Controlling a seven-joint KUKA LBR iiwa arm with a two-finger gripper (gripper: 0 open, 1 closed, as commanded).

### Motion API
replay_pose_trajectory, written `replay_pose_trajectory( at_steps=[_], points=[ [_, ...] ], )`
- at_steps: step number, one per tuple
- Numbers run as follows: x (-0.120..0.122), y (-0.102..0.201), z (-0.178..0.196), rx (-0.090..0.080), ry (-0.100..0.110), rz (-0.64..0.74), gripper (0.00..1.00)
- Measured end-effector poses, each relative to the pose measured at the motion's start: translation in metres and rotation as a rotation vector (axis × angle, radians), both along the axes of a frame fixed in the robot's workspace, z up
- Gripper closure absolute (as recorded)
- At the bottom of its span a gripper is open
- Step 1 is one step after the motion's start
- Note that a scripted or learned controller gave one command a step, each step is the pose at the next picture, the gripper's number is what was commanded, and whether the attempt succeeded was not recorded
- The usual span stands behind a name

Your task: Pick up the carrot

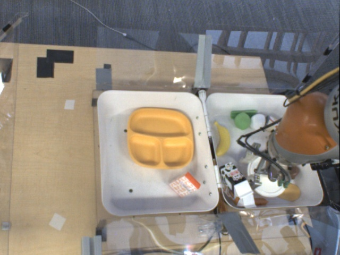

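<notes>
My gripper [269,173] is low in the right bin [317,195], near its front, under the orange wrist band [304,126]. It hangs over a white round object [267,186] among clutter. I cannot make out a carrot for certain. The most carrot-like things are a small orange piece [193,183] at the front right of the left bin [114,142], touching a red-and-white packet [182,186], and a tan-orange rounded object [291,193] just right of the gripper. The arm hides part of the right bin.
A yellow divided plate [160,137] sits in the middle of the left bin. The right bin holds a banana [223,139], a green block [243,119], a white box [244,190] and a black-and-white item [229,171]. A divider wall [211,147] separates the bins.
</notes>
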State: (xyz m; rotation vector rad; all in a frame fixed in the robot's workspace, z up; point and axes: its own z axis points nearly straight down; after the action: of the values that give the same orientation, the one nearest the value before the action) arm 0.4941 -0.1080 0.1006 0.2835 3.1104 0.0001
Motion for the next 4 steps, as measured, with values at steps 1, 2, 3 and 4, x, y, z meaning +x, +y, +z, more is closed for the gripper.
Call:
replay_pose_trajectory(
  at_steps=[1,2,3,4],
  points=[
    [0.077,0.002,0.010,0.002,0.007,-0.044,0.00],
    [0.148,-0.008,-0.012,0.004,0.006,-0.221,0.00],
    [0.143,-0.075,-0.012,0.002,0.005,-0.281,0.00],
    [0.084,-0.098,-0.011,0.002,0.003,-0.292,0.00]
  ],
)
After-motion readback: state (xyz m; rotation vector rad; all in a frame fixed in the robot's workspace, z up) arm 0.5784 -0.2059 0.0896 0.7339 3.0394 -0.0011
